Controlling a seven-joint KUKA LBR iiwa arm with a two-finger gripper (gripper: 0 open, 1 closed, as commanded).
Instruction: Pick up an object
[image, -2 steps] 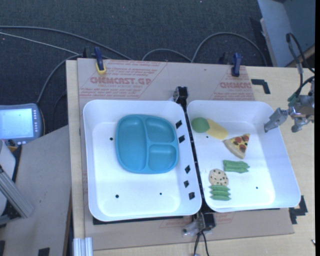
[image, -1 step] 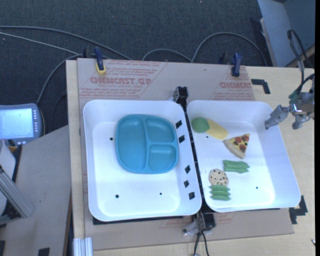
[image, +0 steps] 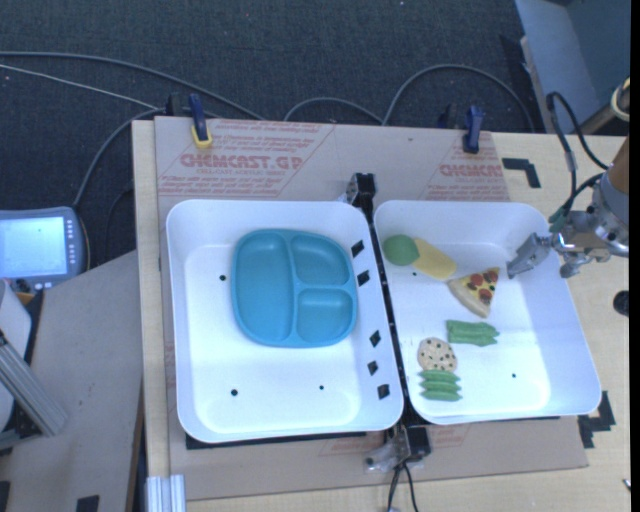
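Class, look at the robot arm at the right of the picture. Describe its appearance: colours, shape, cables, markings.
The arm is grey metal, with a trace of orange at the picture's edge. Its gripper is a silvery grey block with slim dark grey fingers. A black cable loops down to it, and a small teal spot shows beside the block. No lettering can be made out.

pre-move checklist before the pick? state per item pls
1. Targets in the right bin: ok. A pizza slice toy, a cookie, a green ball, a yellow piece, a green bean piece and a pea pod lie there.
2. Hand over the right bin: ok, near its right rim.
3. Hand open: cannot tell.
4. Hand carries nothing: cannot tell.
5. Nearest target free-standing: ok, the pizza slice toy lies apart from the other pieces.
6. Blue divided plate out of the way: ok, in the left bin.
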